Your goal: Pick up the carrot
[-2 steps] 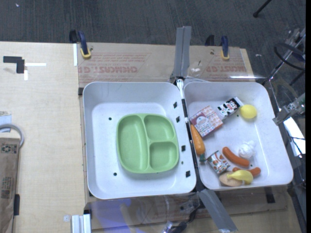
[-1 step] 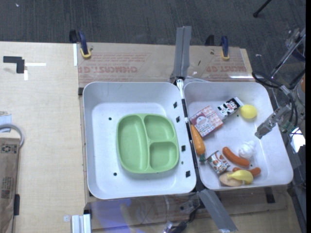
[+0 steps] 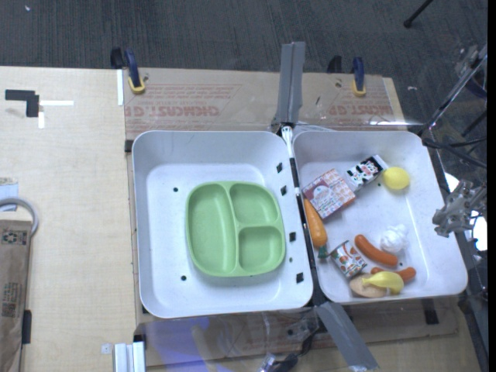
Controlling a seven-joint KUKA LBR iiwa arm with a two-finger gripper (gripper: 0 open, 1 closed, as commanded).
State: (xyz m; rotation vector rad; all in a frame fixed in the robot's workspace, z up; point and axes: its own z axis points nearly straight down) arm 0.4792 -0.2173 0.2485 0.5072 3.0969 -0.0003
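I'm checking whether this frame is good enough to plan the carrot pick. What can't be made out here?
- Gripper: at the camera view's right edge, blurred against dark clutter; open or shut is unreadable.
- Carrot: lies along the right bin's left wall; whether it touches the wall is unclear.
- Small packets: print too small to read.
- Banana: partly covers the item beneath it.

Cardboard sheet [image 3: 256, 103] behind bins: red print, upside down, roughly "CHEMCO21.GR".
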